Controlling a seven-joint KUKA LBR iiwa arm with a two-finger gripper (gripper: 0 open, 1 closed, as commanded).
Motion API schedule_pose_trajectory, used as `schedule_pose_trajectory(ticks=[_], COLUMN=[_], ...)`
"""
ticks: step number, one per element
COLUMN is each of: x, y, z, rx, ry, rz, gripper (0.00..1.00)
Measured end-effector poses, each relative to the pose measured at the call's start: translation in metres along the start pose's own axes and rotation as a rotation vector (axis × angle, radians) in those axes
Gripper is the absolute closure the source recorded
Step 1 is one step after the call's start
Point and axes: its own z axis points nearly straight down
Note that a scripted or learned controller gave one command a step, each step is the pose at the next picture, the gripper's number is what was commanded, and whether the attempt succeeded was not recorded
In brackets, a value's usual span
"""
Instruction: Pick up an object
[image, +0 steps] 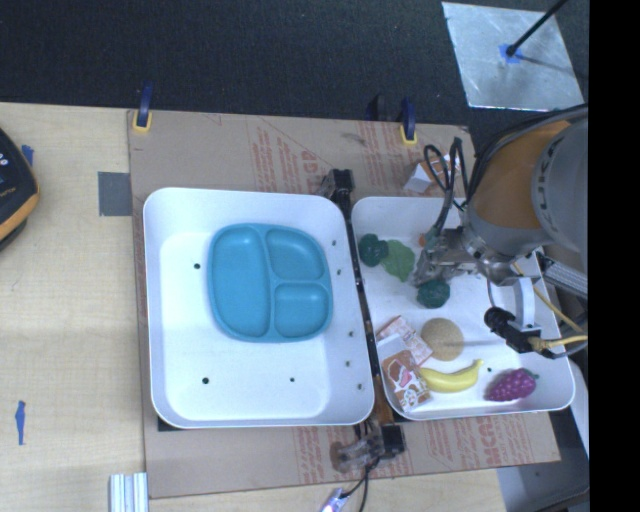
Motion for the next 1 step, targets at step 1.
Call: schedule_pose_trajectory(ticks=[1], x=[0.0692], y=[0.0089], z=[-0.0905], rx=[-0.002], ry=[0.002], rz=[0.001], gripper=[1.0])
